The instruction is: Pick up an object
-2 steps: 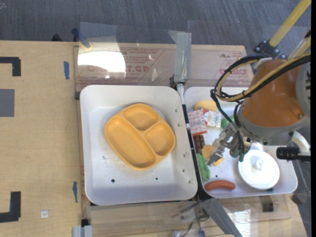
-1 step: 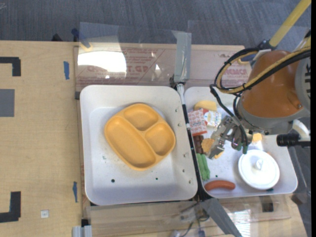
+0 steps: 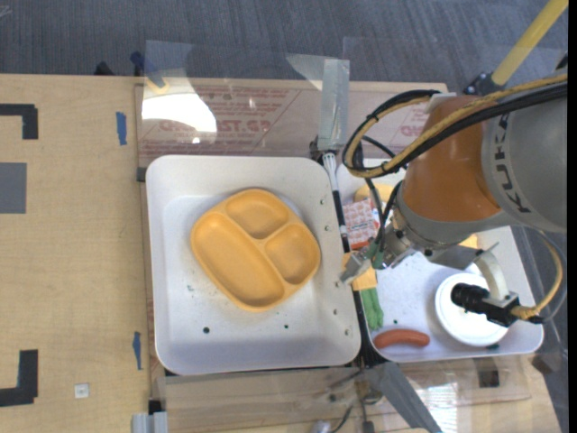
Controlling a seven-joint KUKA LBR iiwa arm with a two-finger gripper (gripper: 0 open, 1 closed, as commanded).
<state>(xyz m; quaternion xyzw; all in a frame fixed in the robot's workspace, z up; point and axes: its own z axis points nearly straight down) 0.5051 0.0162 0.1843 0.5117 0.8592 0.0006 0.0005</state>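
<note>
Over the right bin [image 3: 532, 336], the tool [image 3: 368, 262] is reaching low at the left edge, its grip state unclear. Next, it is needing to settle on the yellow piece [image 3: 364, 280] or green item [image 3: 372, 307] just beside it.

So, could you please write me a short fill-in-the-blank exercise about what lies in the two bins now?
1. The divided plate in the left bin has the colour ____.
2. That plate is split into ____ compartments.
3. The red sausage lies in the ____ bin, near its front edge.
4. The gripper hovers over the ____ bin, beside the wall between the two bins.

Missing words: yellow; three; right; right
</note>
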